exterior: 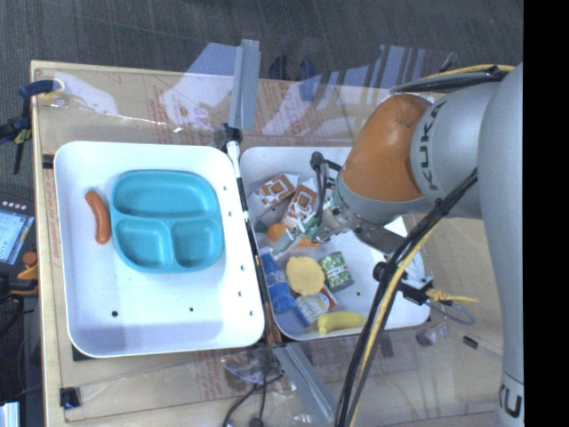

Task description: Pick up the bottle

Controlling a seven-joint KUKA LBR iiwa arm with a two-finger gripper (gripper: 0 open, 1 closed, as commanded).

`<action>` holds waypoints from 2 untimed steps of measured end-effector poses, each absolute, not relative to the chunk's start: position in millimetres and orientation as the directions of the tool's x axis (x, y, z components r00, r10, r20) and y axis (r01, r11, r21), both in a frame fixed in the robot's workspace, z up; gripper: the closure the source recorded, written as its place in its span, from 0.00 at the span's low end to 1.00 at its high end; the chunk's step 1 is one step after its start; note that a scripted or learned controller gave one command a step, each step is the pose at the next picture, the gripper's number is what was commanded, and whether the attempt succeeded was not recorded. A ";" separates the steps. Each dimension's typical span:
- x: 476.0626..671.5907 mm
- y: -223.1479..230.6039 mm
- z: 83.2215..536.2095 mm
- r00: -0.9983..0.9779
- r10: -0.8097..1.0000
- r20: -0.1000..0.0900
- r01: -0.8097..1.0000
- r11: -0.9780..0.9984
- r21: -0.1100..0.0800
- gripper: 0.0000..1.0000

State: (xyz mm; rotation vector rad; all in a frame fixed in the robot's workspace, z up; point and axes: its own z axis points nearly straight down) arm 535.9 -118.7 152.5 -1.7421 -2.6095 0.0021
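Banana (340, 323) at the right bin's (404, 314) near edge, blue bottle (277, 285) lying along its left wall, gripper (307, 230) just beyond among cartons, grip impossible to tell, blue tray (167, 218) and sausage (99, 215) in the left bin (133, 323)

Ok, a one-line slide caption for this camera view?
KUKA arm lowers its gripper into the cluttered right bin; blue bottle lies by the bin's left wall.

Blue bottle (277, 285) lay on its side in the right bin (402, 310), along that bin's left wall, long axis running from upper left toward lower right. Pale label patch partway down its body. Rested just beside a round yellow item (306, 276), near a banana (340, 323).
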 end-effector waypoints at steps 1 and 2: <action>487.2 -129.3 90.3 -0.442 0.897 0.002 0.897 0.442 -0.003 0.00; 487.0 -128.5 99.1 -0.445 0.896 0.005 0.895 0.445 -0.005 1.00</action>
